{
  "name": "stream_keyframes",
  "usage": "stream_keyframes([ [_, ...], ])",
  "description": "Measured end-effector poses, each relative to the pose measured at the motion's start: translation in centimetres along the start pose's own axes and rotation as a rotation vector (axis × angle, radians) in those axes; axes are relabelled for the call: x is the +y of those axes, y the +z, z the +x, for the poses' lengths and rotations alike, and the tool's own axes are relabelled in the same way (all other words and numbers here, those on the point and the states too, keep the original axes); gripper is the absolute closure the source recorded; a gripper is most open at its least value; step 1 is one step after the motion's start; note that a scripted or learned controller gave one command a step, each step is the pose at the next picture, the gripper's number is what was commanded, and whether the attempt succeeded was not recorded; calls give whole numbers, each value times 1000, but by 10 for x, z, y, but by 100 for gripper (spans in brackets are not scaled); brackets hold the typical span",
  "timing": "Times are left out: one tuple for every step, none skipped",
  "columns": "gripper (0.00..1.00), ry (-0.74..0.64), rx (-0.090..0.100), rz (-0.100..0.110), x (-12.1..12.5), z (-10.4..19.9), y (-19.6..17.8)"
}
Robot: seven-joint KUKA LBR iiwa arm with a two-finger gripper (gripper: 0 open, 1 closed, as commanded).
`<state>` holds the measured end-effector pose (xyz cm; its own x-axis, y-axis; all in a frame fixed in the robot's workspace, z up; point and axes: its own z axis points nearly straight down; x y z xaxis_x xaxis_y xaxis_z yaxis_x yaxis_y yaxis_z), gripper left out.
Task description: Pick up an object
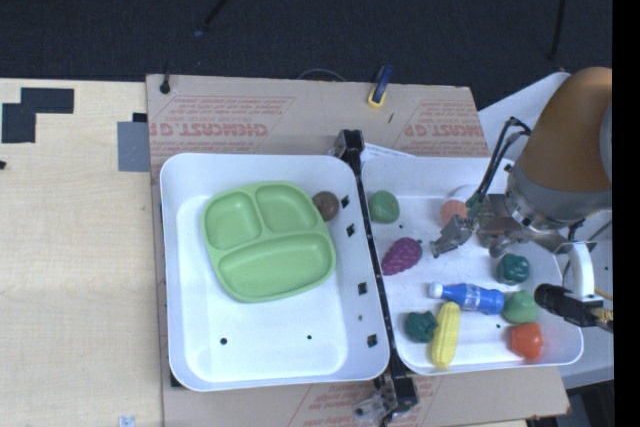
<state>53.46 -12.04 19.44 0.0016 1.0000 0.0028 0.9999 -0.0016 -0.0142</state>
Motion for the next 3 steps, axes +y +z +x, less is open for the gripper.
stream_keyframes([
  [0, -1, -1, -11, 3, 0, -6],
  [0, -2, -1, -7, 10, -3, 43],
  [0, -2, -1, -7, 15, 2, 106],
])
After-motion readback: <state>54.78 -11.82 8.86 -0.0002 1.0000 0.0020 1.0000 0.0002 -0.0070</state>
